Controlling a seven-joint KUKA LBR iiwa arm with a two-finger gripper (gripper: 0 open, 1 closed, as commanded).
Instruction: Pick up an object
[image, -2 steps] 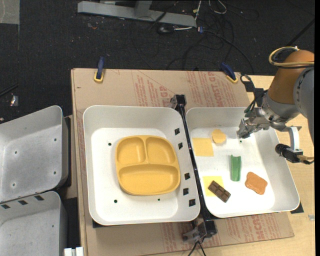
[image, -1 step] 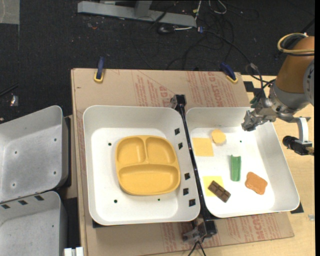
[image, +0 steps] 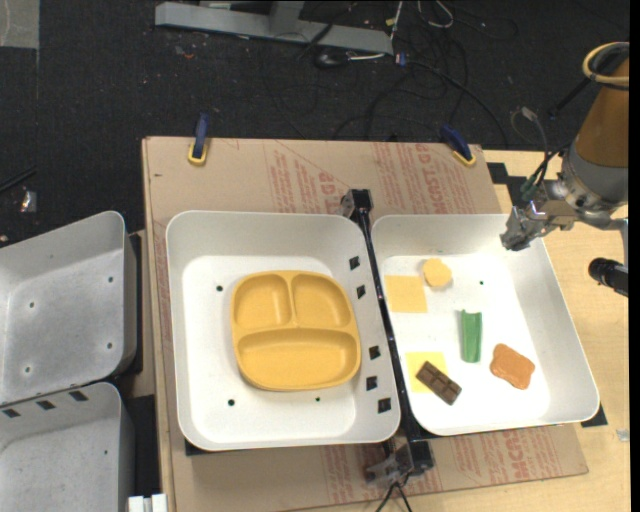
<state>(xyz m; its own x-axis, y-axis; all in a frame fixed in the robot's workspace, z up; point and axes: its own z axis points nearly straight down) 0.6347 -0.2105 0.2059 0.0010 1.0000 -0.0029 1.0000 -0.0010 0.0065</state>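
The right bin (image: 565, 330) holds several small items: a flat yellow square (image: 406, 294), a small round yellow piece (image: 436, 273), a green block (image: 470, 336), an orange piece (image: 512, 366) and a brown bar (image: 437, 381) lying on a second yellow square (image: 420, 362). My gripper (image: 519, 234) hangs over the far right corner of this bin, up and to the right of the round yellow piece and apart from every item. The arm with its orange band (image: 606, 120) comes in from the upper right.
The left bin (image: 195, 300) carries a yellow divided plate (image: 295, 330). A black divider with clips (image: 372, 300) runs between the bins. Blue and yellow clamps (image: 199, 140) hold the cardboard base. White lids (image: 60, 300) lie at the far left.
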